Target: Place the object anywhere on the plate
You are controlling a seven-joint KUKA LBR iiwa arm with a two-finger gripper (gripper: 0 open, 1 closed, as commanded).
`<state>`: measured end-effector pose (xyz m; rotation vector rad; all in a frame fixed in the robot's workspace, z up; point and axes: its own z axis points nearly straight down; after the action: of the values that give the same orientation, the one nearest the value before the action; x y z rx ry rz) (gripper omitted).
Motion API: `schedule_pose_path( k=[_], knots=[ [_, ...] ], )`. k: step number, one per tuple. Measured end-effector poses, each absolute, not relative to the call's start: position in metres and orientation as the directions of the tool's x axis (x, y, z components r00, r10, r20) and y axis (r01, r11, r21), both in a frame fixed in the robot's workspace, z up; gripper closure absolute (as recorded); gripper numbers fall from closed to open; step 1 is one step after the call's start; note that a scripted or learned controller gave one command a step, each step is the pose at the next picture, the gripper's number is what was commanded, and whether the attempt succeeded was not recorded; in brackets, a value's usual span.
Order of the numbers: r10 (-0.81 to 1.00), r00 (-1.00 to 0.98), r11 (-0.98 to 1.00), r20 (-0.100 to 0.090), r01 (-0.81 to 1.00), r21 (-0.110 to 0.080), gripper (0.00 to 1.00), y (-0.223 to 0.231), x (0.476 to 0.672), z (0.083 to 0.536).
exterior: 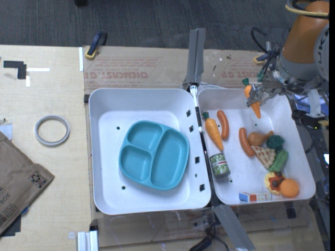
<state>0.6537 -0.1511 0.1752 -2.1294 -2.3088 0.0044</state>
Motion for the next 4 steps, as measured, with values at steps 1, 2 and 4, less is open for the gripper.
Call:
schedule_pose_path(
  k=[1,2,4],
  knots=[
    [0.982,0.187,-0.187,-0.001,0.982,-0.007,1.0,-0.106,0.59,0.11],
    [0.997,-0.075,0.075,-0.001,0.997,-0.005,1.0,-0.035,0.576,0.188],
    [0.97,-0.244,0.244,-0.002,0.97,-0.008,1.0,0.124,0.522,0.209]
  ],
)
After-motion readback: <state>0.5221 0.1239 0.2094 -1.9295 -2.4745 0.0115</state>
